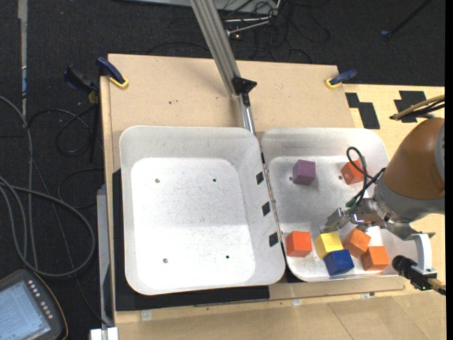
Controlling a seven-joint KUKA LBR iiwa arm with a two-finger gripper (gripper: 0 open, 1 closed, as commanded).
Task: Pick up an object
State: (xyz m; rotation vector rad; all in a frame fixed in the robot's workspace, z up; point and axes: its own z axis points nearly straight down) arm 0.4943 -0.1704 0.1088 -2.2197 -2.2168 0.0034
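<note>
Right bin (322,144) holds coloured blocks (329,244).

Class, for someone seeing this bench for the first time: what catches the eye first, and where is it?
Bright blocks crowd the right bin: a purple cube sits apart near its far side, while a blue cube and yellow cube cluster at the near edge. The orange-banded arm reaches in from the right, above the cluster.

The tan bench (184,91) bears two white bins (191,207) side by side.
</note>
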